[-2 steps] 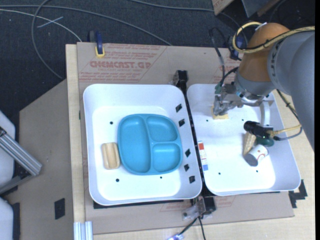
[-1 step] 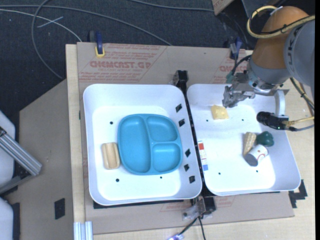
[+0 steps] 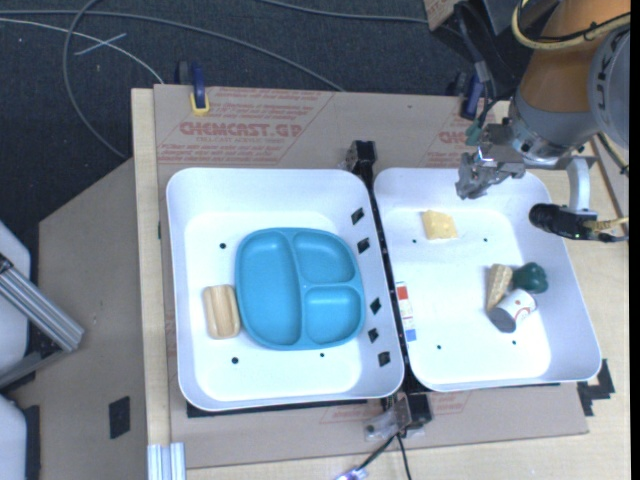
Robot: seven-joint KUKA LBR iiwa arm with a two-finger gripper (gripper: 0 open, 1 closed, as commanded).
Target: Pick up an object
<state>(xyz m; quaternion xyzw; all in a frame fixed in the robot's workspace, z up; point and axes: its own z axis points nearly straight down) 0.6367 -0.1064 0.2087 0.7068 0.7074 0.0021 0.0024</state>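
Note:
My gripper [image 3: 478,183] hangs over the far edge of the right bin [image 3: 470,358], with nothing visible between its fingers. A pale yellow block [image 3: 438,225] lies a little in front of it and to its left. Further toward the bin's right side lie a tan cone [image 3: 498,282], a dark green ball [image 3: 531,278] and a small white and grey cup [image 3: 510,311], all close together. In the left bin [image 3: 195,208] sits a blue divided plate [image 3: 298,286], with a tan bread-like piece [image 3: 221,310] at its left.
A black divider with clips [image 3: 366,230] runs between the two bins. Cardboard [image 3: 250,123] lines the bench behind them, with a blue and yellow clamp [image 3: 199,86] at its far left. Cables cross the dark floor beyond.

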